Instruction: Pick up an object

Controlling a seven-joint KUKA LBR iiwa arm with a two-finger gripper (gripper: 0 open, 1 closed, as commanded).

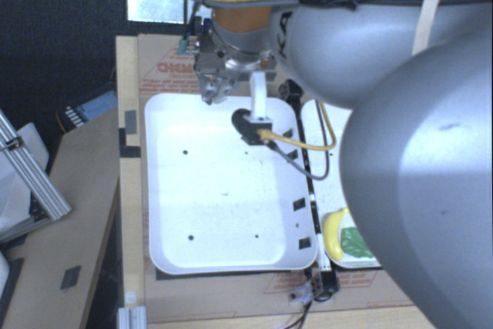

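My gripper [213,92] hangs over the far edge of the left white bin [177,243], near its back rim. Nothing shows between its tips. In the right bin [368,264], most of which the arm hides, a yellow banana-shaped object [333,235] lies at the near left corner beside a green object [356,243].
The big grey arm covers the right part of the view. The bins rest on a brown cardboard sheet [166,65]. A metal rail [35,181] and a blue item [96,105] lie off the bench to the left.
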